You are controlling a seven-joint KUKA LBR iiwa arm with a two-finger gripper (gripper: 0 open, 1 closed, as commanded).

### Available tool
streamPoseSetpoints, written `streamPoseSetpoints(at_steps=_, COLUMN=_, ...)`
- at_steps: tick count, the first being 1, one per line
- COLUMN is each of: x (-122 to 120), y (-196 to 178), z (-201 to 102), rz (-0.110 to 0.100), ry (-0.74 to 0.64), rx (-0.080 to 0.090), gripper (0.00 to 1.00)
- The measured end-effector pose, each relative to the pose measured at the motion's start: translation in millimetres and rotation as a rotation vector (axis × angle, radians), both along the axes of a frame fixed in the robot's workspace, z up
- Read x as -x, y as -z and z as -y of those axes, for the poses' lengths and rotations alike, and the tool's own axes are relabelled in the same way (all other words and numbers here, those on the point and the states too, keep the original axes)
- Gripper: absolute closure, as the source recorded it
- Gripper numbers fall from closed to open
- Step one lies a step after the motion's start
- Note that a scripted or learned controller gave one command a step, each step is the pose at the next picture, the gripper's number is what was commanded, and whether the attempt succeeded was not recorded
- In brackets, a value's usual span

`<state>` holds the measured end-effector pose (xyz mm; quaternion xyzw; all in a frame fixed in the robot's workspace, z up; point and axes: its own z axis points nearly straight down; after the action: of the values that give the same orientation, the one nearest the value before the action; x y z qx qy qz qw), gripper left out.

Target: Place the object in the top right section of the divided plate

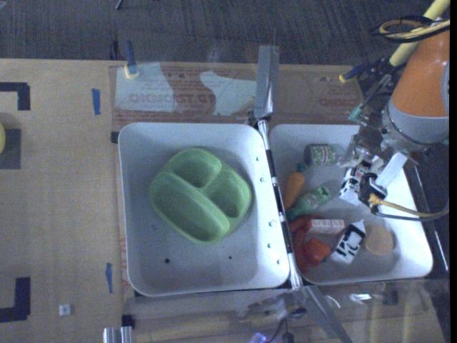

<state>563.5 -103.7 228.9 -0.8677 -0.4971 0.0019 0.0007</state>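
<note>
- The gripper [363,179] hangs over the right bin [418,263]; whether it is open or closed, I cannot tell.
- The green divided plate [201,194] lies mid-left bin [143,263].
- A carrot [294,188] lies near the right bin's left edge.

Arm [421,77] enters from right, orange band above wrist; end effector [360,181] angled down-left, low.

One fixed camera looked down aslant from above, framing both bins [193,281] and the bench [57,213].
</note>
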Motion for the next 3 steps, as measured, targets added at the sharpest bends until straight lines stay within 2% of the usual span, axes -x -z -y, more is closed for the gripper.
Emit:
streamPoseSetpoints(at_steps=1, x=33.9, y=56.5, z=20.2, rz=-0.001, ry=0.112, rx=-0.002, gripper=1.0)
streamPoseSetpoints(at_steps=2, x=43.7, y=-0.4, z=-37.5, rz=0.001, ry=0.081, rx=-0.001, gripper=1.0)
streamPoseSetpoints(at_steps=3, x=26.2, y=-8.9, z=-89.2, rz=0.001, ry=0.044, rx=-0.001, gripper=1.0)
